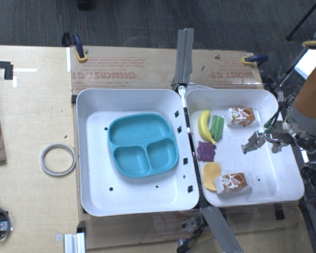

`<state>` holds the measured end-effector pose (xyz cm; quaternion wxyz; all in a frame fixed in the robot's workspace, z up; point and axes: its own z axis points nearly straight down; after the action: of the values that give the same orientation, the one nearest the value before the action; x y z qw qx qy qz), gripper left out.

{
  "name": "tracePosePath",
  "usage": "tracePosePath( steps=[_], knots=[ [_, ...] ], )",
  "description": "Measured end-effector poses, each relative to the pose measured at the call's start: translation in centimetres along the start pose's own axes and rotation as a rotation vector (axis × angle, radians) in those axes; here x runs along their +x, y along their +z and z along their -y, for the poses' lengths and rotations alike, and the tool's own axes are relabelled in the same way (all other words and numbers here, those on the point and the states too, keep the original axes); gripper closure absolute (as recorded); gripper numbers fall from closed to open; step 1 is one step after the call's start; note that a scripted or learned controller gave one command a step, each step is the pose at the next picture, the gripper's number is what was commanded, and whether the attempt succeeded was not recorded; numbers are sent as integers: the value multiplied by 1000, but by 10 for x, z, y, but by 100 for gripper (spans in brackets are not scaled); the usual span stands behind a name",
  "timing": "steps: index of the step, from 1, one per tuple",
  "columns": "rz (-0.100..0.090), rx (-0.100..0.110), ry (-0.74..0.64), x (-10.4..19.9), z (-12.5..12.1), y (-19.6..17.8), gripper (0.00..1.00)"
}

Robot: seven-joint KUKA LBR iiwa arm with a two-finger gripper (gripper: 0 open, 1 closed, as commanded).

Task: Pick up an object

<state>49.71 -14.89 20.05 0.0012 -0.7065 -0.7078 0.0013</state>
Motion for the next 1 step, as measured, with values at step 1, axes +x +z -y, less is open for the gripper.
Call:
tracePosePath(
  steps=[1],
  knots=[
    [0,-1,-11,28,-74,51,0]
  ],
)
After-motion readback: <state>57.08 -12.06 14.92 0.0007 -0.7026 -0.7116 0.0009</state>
